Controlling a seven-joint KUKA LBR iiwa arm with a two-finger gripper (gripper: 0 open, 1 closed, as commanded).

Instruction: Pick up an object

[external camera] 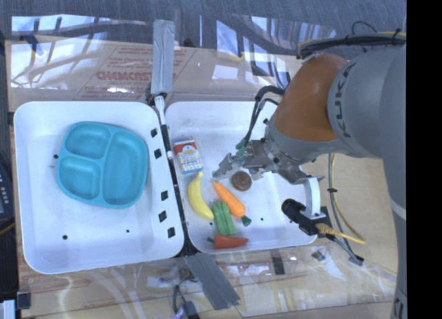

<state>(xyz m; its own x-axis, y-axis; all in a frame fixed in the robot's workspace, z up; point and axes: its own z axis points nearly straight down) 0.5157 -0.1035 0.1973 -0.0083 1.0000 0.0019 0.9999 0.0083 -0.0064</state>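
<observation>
My hand hangs low over the right bin, just above the small round brown piece lying near the bin's middle; from this slanted view I cannot tell how it is set, since my own wrist covers most of it. That brown piece looks like my nearest target. Just beside it lies the orange carrot, and beyond that the banana, the green vegetable, a red one along the bin's near wall, and a small carton close to the divider. To do this well, I judge I should centre myself squarely over the brown piece before going down, because the carrot's tip sits near enough to be nudged or caught alongside it. A straight descent to the bin floor, a close around the round edge only, and a slow lift would check the grip. The blue sectioned plate rests in the left bin, well apart.
</observation>
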